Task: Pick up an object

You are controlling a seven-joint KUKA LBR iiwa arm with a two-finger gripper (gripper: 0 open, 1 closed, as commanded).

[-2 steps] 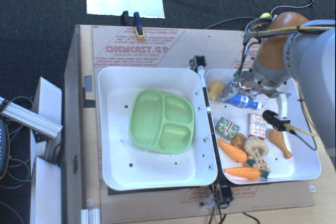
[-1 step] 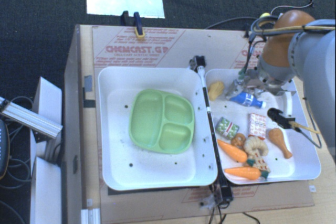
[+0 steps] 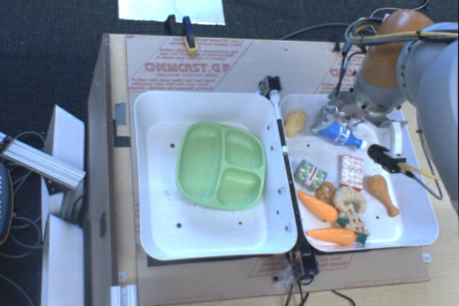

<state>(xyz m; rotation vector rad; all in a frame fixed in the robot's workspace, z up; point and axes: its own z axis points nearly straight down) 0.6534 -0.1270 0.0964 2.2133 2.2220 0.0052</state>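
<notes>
The gripper [image 3: 331, 118] sits low in the right bin [image 3: 416, 229] at its far end, right against a blue-and-white bottle [image 3: 342, 135]; whether it is parted or clamped cannot be told, the metal blurring together. Nearby lie a yellowish potato-like lump [image 3: 295, 123], a drumstick [image 3: 381, 193] and two carrots [image 3: 318, 207], while the left bin [image 3: 161, 240] holds a green divided plate [image 3: 220, 165].

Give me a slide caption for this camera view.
Arm's gripper low over blue bottle in the right bin; green tray in the left.
</notes>
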